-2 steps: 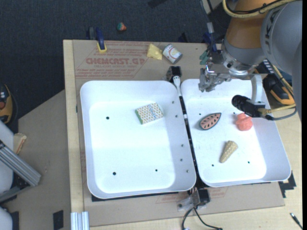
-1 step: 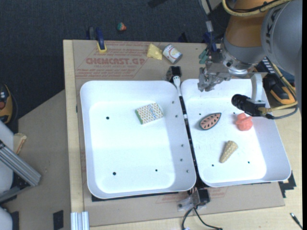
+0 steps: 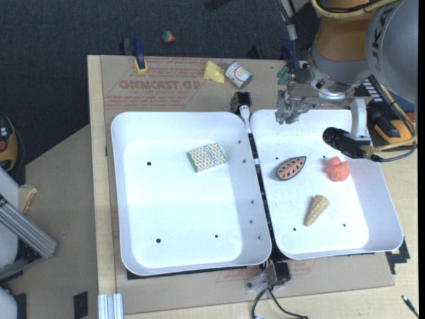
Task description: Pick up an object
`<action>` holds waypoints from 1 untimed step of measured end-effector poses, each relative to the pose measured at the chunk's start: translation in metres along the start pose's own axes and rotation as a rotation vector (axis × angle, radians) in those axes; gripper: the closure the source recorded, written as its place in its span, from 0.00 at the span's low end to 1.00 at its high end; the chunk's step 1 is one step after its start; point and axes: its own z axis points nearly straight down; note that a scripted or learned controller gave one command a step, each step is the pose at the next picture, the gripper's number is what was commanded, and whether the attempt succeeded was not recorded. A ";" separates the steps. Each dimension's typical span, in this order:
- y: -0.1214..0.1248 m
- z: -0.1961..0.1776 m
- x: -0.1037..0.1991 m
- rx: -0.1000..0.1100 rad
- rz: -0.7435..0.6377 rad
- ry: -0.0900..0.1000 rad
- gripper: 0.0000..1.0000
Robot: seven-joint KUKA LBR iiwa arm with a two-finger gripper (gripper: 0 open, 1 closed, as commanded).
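Observation:
The right bin (image 3: 372,234) holds a brown leaf-shaped object (image 3: 291,167), a pink lumpy object (image 3: 338,169) and a tan cone (image 3: 316,209). In the left bin (image 3: 133,244) lies a patterned green-and-white block (image 3: 206,157). My gripper (image 3: 289,115) hangs over the far left corner of the right bin, above and behind the leaf-shaped object, with nothing seen between its fingers.
Beyond the bins, on the brown board, lie a yellow piece (image 3: 214,72) and a small white box (image 3: 238,74). A blue-and-yellow clamp (image 3: 138,56) stands at the board's far left edge. Black brackets join the two bins along the middle divider (image 3: 255,165).

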 end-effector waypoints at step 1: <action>0.001 -0.010 0.000 -0.003 -0.001 -0.001 1.00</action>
